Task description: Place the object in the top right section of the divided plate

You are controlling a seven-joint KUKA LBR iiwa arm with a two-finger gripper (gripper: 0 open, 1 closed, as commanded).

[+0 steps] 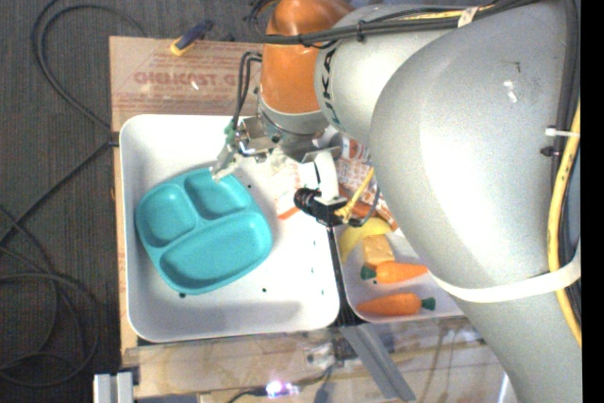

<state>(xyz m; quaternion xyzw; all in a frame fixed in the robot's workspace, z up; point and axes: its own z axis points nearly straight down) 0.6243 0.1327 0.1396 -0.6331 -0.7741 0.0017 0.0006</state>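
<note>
Gripper (226,163) hangs over the left bin (151,311), at the far edge of the teal plate (203,236), touching or almost touching its rim. Two carrots (396,288) lie in the right bin, well apart from it.

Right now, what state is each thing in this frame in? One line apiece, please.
divided plate: upright in the left bin, tilted askew, sections bare.
left bin: holds the plate.
pincer: over the plate's top right rim; grasp unclear.
carrots: two lying flat in the right bin, one above the other.
right bin: holds carrots and other items, partly hidden by the arm.
</note>
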